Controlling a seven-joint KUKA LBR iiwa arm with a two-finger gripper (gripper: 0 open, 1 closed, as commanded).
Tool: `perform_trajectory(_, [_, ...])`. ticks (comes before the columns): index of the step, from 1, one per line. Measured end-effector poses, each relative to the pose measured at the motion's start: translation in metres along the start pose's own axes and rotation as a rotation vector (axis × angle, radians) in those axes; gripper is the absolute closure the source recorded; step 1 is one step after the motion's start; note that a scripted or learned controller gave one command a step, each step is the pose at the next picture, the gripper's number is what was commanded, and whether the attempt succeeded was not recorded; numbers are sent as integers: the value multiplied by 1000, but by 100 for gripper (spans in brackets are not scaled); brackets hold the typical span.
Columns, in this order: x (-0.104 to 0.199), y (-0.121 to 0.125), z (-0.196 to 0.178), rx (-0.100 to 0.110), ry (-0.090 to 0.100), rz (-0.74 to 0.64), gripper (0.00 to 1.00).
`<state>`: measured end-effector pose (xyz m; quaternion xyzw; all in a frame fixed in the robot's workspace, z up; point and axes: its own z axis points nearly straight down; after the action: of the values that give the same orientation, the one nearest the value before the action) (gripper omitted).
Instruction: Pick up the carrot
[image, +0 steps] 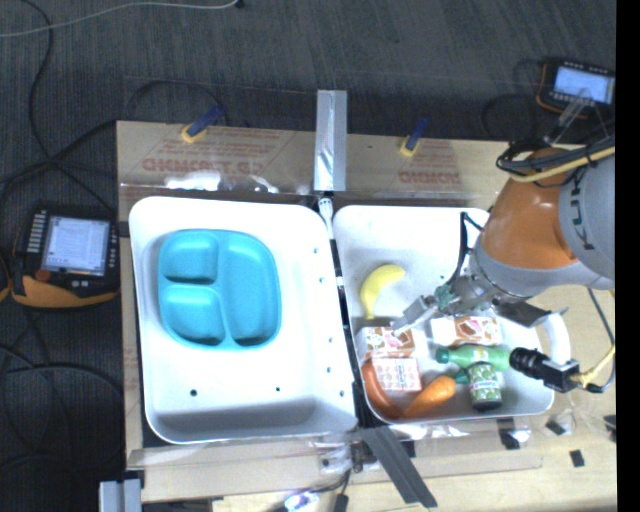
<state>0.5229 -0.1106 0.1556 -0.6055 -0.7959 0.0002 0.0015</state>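
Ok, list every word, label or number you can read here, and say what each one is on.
"KU": dark letters on the grey arm, cut off at the picture's edge.
Red print on the cardboard behind the bins: upside down, too blurred to read.
Small food boxes in the right bin: labels too small to read.
Two handheld screens: lit, unreadable.

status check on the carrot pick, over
Gripper low over right white bin, nothing seen between fingers. Orange tapered carrot lying at bin's near edge, not grasped. Small red-and-white carton and green plastic bottle crowd it.
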Motion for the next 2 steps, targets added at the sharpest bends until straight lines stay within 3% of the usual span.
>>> perform_trajectory(1, [5,26,19,-1,-1,-420,0])
perform_trajectory(2, [4,-40,12,0,0,-762,0])
